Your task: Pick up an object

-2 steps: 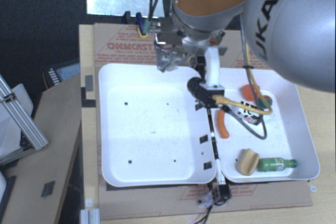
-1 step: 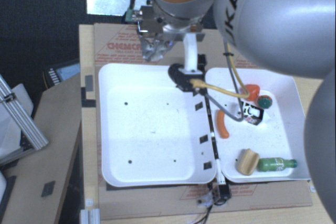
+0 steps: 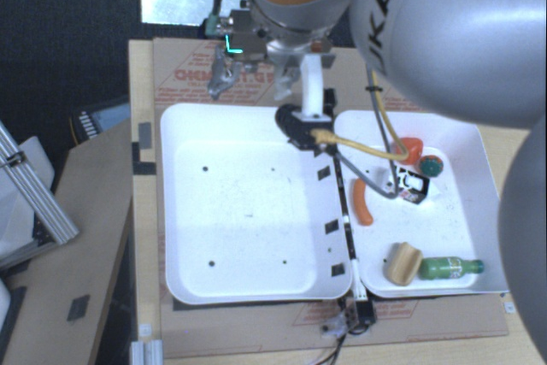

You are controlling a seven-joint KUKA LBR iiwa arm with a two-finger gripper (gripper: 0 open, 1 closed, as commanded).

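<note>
**No pick made yet**

The left bin (image 3: 248,209) holds nothing to take. The claw (image 3: 224,83) hangs over the desk (image 3: 171,73), just behind that bin's far rim. How far open it is cannot be told, and no object is seen in it. The candidates lie in the right bin (image 3: 461,192), well apart from the claw: sausage (image 3: 363,206), ball (image 3: 431,167), block (image 3: 402,263) and bottle (image 3: 450,268). Reach, grasp and lift all appear still to do.

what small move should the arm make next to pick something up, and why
Probably shift the pincer toward the right bin: it hangs by the left bin's far edge, while the green bottle, tan roll and orange stick lie in the right one.
</note>
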